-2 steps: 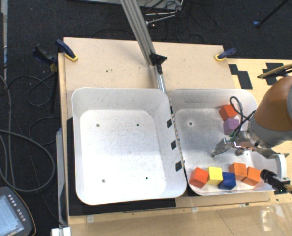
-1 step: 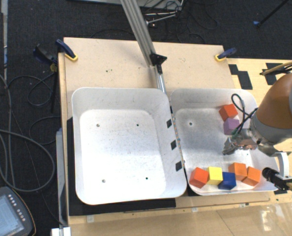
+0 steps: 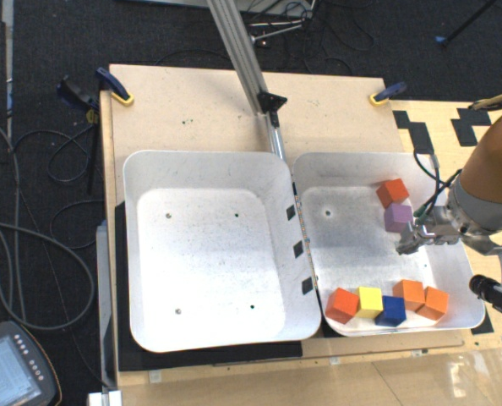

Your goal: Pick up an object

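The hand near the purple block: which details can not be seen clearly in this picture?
- Hand: its fingers are too small and blurred in the camera view to judge.
- Purple block: whether the hand touches it is unclear; they overlap.
- Arm: cut off by the right edge.
- Blue block: partly hidden by the yellow block.

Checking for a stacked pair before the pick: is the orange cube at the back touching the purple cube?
Touching. The camera view shows the orange cube pressed against the purple cube, no gap.
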Available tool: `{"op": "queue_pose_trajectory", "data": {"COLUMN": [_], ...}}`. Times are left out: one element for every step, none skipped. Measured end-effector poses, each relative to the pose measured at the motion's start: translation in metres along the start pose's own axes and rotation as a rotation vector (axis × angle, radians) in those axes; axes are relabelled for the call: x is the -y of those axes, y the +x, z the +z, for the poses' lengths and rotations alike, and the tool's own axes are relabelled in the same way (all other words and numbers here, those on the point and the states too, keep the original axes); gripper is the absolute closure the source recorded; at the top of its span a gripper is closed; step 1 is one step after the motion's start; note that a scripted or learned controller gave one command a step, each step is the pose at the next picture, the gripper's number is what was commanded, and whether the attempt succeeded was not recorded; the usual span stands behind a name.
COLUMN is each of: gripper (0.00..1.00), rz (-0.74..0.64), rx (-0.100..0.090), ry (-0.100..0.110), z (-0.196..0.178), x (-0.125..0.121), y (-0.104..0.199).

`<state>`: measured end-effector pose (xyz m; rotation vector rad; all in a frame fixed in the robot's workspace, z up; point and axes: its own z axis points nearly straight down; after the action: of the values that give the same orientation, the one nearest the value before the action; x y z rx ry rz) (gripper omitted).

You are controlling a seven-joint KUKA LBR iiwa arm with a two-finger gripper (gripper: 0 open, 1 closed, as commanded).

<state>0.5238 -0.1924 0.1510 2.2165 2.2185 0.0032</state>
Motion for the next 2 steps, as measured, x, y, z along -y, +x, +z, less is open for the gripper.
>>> {"op": "queue_pose_trajectory", "data": {"gripper": [1.0,1.0], "rz": [-0.002,-0.002], "rx": [0.0,-0.001], "ry": [-0.001,0.002], "z": [-0.043,-0.056], "x": [-0.003,-0.005], "y": [0.001,0.001]}}
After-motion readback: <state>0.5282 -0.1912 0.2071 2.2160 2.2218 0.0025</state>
